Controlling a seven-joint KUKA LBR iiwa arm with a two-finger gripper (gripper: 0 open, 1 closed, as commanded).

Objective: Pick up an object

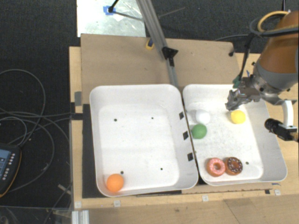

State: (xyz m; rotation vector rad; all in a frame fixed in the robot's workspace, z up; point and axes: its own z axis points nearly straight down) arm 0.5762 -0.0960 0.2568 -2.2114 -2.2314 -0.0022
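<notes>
The right bin (268, 139) holds a yellow ball (238, 117), a white ball (202, 116), a green ball (199, 131), a pink donut (216, 166) and a brown donut (233, 165). An orange ball (115, 182) lies in the front left corner of the left bin (135, 94). My gripper (233, 104) hangs over the right bin, just above and left of the yellow ball. Its dark fingers point down close to the ball, and I see nothing held between them.
A slanted metal pole (156, 24) crosses the back of the bench and ends between the bins. Cables and a handheld pendant (8, 164) lie on the floor at the left. A black fitting (279, 127) juts out beside the right bin's edge.
</notes>
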